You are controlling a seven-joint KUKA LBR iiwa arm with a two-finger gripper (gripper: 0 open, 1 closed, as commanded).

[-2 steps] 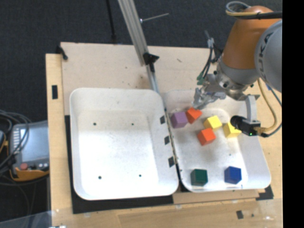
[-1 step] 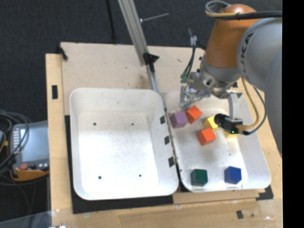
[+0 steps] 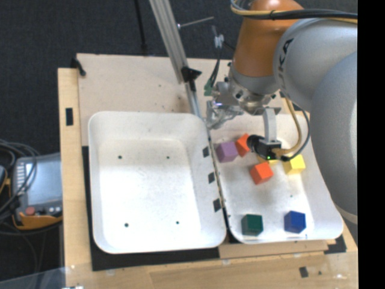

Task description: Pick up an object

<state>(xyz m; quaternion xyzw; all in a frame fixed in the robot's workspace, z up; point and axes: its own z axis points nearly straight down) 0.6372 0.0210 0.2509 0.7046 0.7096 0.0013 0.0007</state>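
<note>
The gripper (image 3: 218, 114) hangs over the far left corner of the right bin (image 3: 278, 198), close to the wall where it meets the left bin (image 3: 150, 179). Whether it is open or closed cannot be told. Six blocks lie in the right bin. Nearest the gripper is one purple block (image 3: 226, 152), with an orange block (image 3: 242, 144) just beside it. Further out are a second orange block (image 3: 261, 172) and one yellow block (image 3: 294, 164). One green block (image 3: 252, 224) and one blue block (image 3: 295, 221) sit by the near rim.
</note>
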